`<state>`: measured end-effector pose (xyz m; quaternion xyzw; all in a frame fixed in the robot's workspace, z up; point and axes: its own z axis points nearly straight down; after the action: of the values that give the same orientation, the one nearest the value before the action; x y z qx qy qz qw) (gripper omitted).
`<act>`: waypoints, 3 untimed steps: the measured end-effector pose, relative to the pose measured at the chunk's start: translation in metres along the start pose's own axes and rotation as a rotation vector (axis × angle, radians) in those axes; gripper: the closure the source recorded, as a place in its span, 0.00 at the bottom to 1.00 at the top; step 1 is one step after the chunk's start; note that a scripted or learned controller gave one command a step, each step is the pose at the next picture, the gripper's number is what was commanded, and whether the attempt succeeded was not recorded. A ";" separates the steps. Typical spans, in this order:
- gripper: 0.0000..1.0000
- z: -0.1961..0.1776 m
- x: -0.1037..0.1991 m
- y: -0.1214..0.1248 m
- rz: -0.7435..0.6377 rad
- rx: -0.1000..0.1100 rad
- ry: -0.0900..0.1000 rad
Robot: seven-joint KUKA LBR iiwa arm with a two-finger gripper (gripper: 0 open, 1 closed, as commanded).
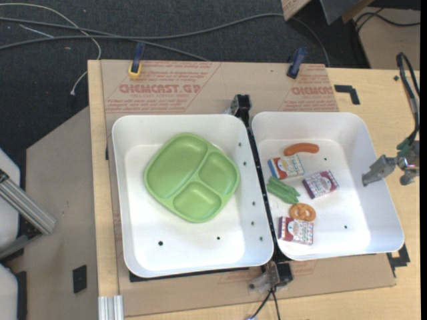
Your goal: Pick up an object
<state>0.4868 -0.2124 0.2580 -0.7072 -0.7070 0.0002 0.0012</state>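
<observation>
The right white bin (357,229) holds several small toy foods. An orange sausage (301,149) lies at the back, with a red and white carton (287,168) just in front of it. A purple carton (320,184) sits mid-bin, and a green pea pod (283,191) lies by the left wall. A pretzel (302,212) rests above another red and white carton (295,231) near the front. My gripper (377,171) hangs over the bin's right rim, apart from all of them and with nothing seen in it.
The left white bin (153,245) holds a green divided plate (192,177), tilted diagonally. Black clamps sit between the bins at the back (241,104) and the front (277,274). Cables run over the dark floor behind the bench.
</observation>
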 end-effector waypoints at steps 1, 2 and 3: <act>0.00 -0.001 0.000 0.000 0.000 -0.001 0.000; 0.00 0.059 -0.002 0.001 0.000 0.000 0.000; 0.00 0.114 -0.010 -0.004 0.001 0.001 0.001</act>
<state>0.4827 -0.2220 0.1436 -0.7075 -0.7067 0.0002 0.0020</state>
